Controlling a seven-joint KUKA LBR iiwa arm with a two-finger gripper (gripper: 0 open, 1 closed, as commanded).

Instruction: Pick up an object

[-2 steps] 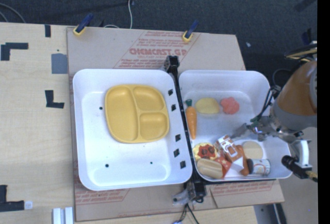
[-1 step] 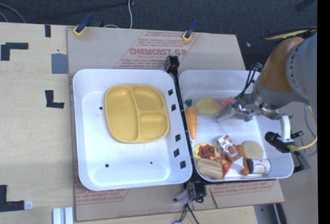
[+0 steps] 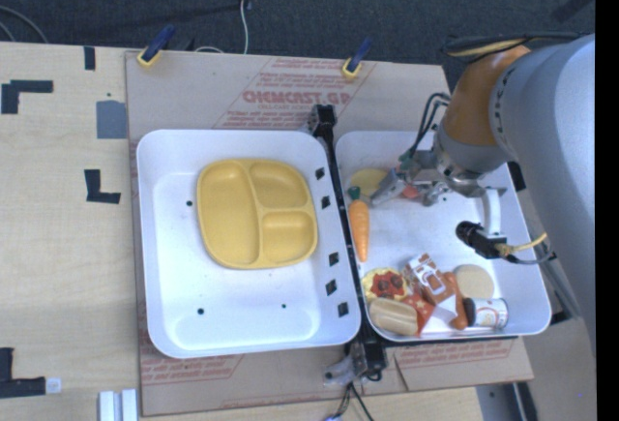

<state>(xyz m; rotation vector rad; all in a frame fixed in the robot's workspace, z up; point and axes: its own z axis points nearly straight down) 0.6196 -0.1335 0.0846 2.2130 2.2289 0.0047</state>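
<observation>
My gripper point(image 3: 406, 192) hangs low over the upper part of the right bin point(image 3: 530, 245), with its fingers spread and nothing between them. One grey finger point(image 3: 383, 190) reaches left toward a pale yellow round fruit point(image 3: 366, 180) at the bin's upper left. An orange carrot point(image 3: 359, 229) lies just below that fruit, along the bin's left wall. At the bin's front lie a pizza slice point(image 3: 386, 284), a hot dog point(image 3: 393, 315), a red and white snack packet point(image 3: 429, 276), a tan bun point(image 3: 474, 281) and a small can point(image 3: 487, 314).
The left bin point(image 3: 164, 293) holds a yellow divided plate point(image 3: 258, 213). A black divider with clips point(image 3: 334, 245) runs between the bins. The bulky grey arm with its orange band point(image 3: 479, 100) covers the right bin's far right side. A black cable point(image 3: 484, 240) hangs beside it.
</observation>
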